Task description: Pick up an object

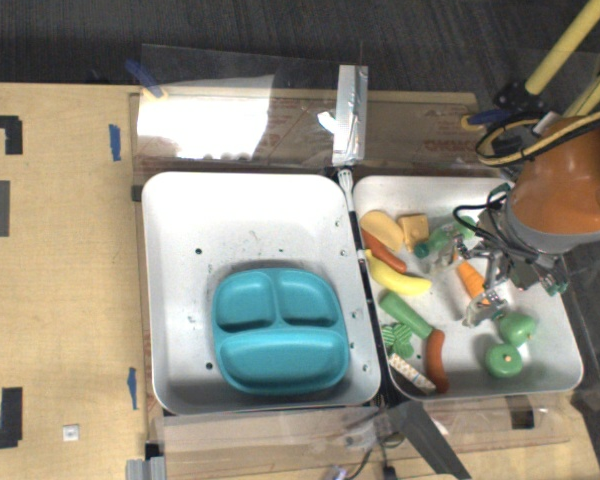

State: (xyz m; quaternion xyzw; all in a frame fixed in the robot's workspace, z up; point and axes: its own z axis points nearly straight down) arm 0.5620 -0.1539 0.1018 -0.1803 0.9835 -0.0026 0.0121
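My gripper [483,303] hangs low over the right bin [560,373], in its right half, below the orange wrist band. An orange carrot-like piece [468,277] lies right beside it on the left. Two green round fruits [509,343] sit just below and to the right of it. Further left lie a yellow banana [404,283], a red sausage in a bun [382,232], a yellow cheese cube [414,229], a green cucumber [408,316] and a brown sausage [436,356]. The arm hides part of the bin's right side.
The left bin [180,228] holds a teal divided plate [278,328] near its front. A wall [358,268] separates the two bins. Cables and a yellow pole [570,38] stand at the upper right. A metal bracket [349,113] rises behind the bins.
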